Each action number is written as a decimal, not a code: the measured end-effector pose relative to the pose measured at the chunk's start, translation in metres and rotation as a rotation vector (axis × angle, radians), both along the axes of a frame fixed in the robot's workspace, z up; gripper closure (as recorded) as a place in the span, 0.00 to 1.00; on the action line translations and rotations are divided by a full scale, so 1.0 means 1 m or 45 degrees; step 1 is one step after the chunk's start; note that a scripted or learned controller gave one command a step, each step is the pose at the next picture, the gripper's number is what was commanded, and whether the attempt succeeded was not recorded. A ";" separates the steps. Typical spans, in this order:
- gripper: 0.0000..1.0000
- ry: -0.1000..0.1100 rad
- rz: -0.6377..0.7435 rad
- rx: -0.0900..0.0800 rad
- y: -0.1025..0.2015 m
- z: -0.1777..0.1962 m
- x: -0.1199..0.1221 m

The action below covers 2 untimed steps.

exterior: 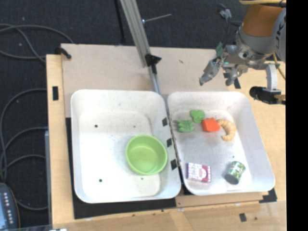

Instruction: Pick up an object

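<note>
step: gripper (222,75) hanging above the right bin's (250,105) far rim, fingers parted, nothing held
next: probably drop onto the orange block (210,125)

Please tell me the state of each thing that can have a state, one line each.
gripper: raised above the right bin's far edge, holding nothing
green bowl: upright in the left bin
small can: lying on its side in the right bin
purple packet: lying flat in the right bin

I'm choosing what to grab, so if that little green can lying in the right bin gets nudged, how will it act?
The green can lies on its side, so it will probably roll when pushed. Its rounded body may slip from a pinch. It sits close to the right bin wall, which might stop it.
</note>
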<state>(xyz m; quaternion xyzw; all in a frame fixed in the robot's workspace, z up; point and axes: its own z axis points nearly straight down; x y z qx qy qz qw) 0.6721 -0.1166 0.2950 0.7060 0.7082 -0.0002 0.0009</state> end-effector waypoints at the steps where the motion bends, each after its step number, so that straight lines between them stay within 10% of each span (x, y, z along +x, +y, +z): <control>1: 0.00 0.000 0.001 -0.001 0.000 0.000 0.000; 2: 0.00 0.005 -0.004 -0.001 -0.002 -0.043 -0.004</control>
